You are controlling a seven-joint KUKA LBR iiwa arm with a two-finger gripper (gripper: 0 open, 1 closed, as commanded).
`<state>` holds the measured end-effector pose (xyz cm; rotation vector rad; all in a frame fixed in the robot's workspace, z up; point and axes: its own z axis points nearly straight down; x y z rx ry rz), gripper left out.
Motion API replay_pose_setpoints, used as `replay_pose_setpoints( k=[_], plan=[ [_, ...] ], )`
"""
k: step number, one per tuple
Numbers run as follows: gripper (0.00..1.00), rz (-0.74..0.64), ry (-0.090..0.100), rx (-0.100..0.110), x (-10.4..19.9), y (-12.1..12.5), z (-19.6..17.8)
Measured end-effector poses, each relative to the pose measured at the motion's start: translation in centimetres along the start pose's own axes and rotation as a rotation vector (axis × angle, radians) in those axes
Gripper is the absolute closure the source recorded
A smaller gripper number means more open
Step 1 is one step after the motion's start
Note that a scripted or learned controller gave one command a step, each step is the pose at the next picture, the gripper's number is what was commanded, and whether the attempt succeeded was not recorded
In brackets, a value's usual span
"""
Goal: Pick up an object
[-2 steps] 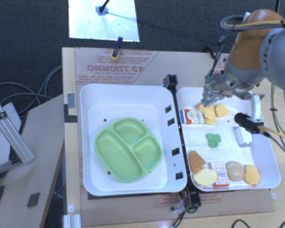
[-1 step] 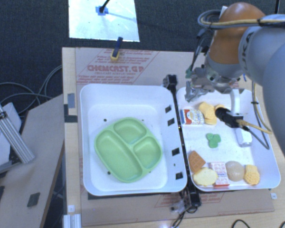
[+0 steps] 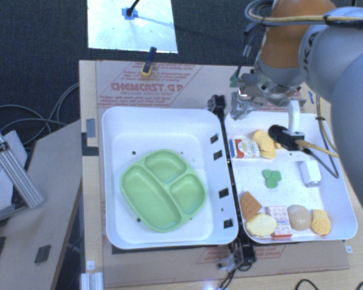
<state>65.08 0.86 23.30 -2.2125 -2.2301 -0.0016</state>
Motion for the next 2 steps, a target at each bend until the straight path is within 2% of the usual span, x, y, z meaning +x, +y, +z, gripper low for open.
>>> replay_pose_setpoints(
  k=[1, 2],
  plan=[
    [1.0, 0.006, -0.002, 0.004, -0.4, -0.5, 2.0],
    [1.0, 0.002, -0.001, 0.001, 0.3, -0.2, 0.3]
  ],
)
